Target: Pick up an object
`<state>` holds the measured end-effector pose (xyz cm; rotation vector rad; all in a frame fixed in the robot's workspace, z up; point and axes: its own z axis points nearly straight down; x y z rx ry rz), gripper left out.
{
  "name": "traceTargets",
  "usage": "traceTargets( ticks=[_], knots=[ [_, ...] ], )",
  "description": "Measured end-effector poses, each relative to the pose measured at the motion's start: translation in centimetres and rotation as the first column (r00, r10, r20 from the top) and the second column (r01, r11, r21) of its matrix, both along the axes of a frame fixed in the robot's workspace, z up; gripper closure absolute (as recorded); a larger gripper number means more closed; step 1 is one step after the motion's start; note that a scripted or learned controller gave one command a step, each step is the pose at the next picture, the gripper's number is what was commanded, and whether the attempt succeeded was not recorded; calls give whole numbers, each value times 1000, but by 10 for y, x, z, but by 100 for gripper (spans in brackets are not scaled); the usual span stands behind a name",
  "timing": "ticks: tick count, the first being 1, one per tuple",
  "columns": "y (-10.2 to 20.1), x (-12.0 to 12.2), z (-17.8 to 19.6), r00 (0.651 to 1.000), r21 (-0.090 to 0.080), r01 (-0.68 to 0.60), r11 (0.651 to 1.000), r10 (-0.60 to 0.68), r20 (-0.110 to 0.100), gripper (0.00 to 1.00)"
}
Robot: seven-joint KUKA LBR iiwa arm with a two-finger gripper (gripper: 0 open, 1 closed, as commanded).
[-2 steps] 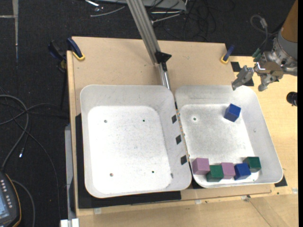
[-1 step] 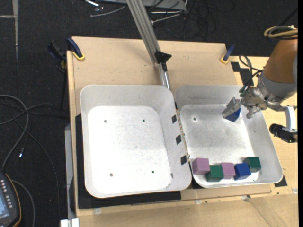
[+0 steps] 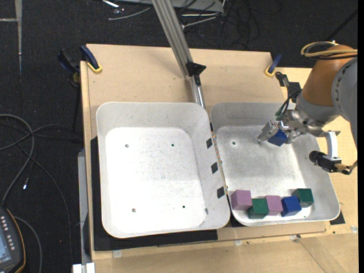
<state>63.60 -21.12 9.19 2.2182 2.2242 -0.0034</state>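
Wooden bench [image 3: 148,78] on dark floor, cables around. Left shallow white plastic bin [image 3: 114,124] beside right shallow white plastic bin [image 3: 250,164]. Grey arm with orange band [image 3: 327,87] over right bin. Two-finger gripper [image 3: 277,134] closed around small blue block [image 3: 278,139], above bin's upper area. Five small blocks along near edge: pink cube [image 3: 242,198], green cube [image 3: 259,207], second pink cube [image 3: 274,205], blue cube [image 3: 290,205], second green cube [image 3: 304,196].

white bins [image 3: 114,118], blocks [image 3: 273,203] — purple, green, blue

Blue-and-yellow clamps [image 3: 89,60] grip the wooden bench [image 3: 148,75] corners; cables [image 3: 23,147] trail across the dark floor.
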Motion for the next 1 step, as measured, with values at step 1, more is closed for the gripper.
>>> traceTargets(
  ticks=[1],
  knots=[
    [19,45,4,1000,1,-3,1000,3,8,0]
  ],
)
